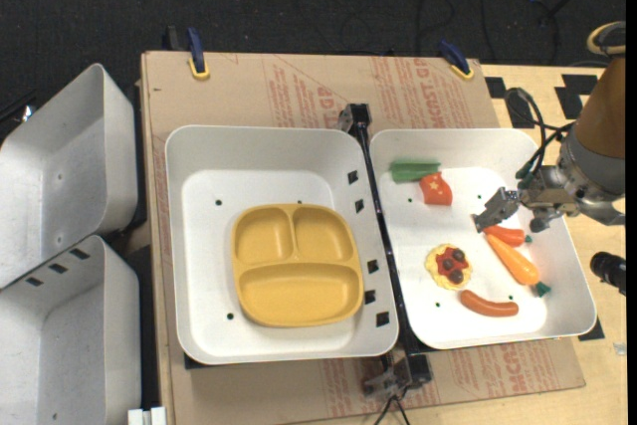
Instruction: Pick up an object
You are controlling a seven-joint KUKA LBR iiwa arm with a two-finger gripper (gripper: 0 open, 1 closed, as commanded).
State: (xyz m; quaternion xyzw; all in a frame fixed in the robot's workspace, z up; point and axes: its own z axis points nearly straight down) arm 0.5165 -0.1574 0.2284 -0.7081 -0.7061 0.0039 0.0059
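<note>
The right bin (557,318) holds several toy foods: a green piece (414,171), a red strawberry-like piece (436,189), a small pizza (450,265), a sausage (488,305), an orange carrot (515,262) and a red-orange pepper (505,236). My gripper (497,209) hangs over the right side of this bin, just above the pepper and carrot. Its dark fingers (493,211) point left and down, and nothing shows between them.
The left bin (199,314) bears a yellow divided plate (297,264). A black divider (373,224) runs between the bins. Two spare white bins (60,214) lie off the bench at left. Cables and the arm's body (597,144) crowd the right edge.
</note>
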